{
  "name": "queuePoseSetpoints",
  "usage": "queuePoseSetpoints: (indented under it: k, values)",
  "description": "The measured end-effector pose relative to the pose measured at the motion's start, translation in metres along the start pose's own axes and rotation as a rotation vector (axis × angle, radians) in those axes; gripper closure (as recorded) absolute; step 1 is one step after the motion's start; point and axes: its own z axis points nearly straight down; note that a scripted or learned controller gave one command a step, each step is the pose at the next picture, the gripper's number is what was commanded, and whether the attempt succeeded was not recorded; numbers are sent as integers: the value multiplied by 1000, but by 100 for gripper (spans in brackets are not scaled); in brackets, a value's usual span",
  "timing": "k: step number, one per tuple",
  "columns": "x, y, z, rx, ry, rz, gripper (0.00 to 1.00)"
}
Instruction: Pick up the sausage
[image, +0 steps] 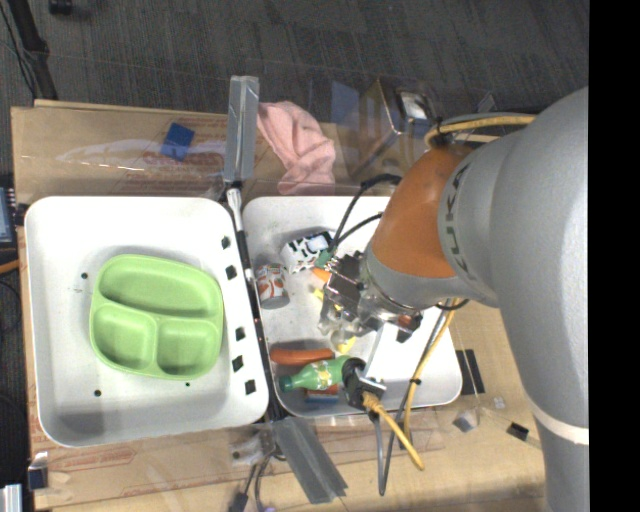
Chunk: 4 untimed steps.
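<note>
The sausage (300, 353), orange-red and long, lies near the front of the right bin (440, 385), just left of centre. My gripper (338, 322) hangs over the same bin, a little behind and to the right of the sausage. I see no gap-free contact between them; the sausage rests on the bin floor. The grey arm with its orange band (425, 225) covers much of the bin's right half.
A green bottle (318, 377) lies right in front of the sausage. A small can (270, 285) and a black-and-white object (308, 245) sit further back. The left bin (50, 300) holds a green divided plate (157, 315). A pink cloth (297, 140) lies behind the bins.
</note>
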Motion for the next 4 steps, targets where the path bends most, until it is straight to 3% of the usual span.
queuePoseSetpoints:
  k: [4]
  values:
    - [1, 0, -30, 21, -13, -28, 100]
